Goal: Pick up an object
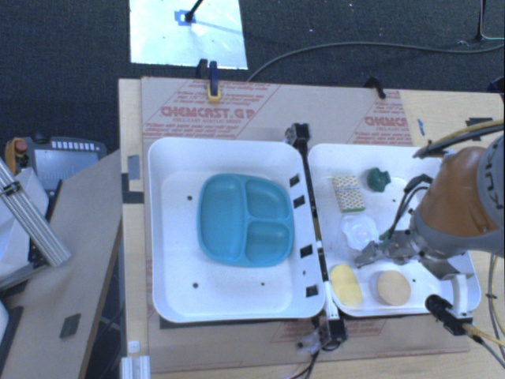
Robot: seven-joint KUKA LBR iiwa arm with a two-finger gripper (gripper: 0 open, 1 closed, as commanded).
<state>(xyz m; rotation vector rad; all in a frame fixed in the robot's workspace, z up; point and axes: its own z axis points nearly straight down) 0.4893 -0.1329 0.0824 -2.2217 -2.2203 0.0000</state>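
The right bin holds several small objects. A patterned yellow block and a dark green piece lie near its far side. A clear plastic cup lies in the middle. A yellow oval object and a round tan object sit at the near side. My gripper hangs low over the bin, just below the clear cup and above the two near objects. Nothing is visibly held in it.
The left bin carries a blue divided plate. A black divider with clips runs between the bins. The arm's orange band and cables cover the right bin's right side.
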